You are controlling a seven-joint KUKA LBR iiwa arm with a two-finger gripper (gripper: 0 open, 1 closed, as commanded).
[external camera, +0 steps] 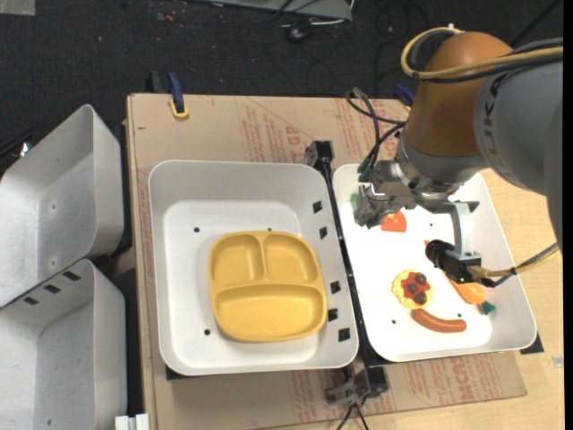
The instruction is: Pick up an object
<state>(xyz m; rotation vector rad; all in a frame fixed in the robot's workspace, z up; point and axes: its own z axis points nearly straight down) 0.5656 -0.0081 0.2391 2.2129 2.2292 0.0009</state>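
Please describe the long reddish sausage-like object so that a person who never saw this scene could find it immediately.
Look at the right white bin, the one under the grey arm. Near its front edge lies the toy sausage, just below the small yellow pizza piece. It is the only long, thin, slightly curved reddish-brown thing; its neighbours are rounder or orange.

The arm (pixel 466 106) hides the right bin's (pixel 510 330) far end.

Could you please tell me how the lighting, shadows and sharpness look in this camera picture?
Camera view: even, soft light, the white bins bright but not blown out; mild sheen on the yellow divided plate; the arm casts a soft shadow over the right bin's top; floor behind is dark; small items like the sausage look slightly soft.
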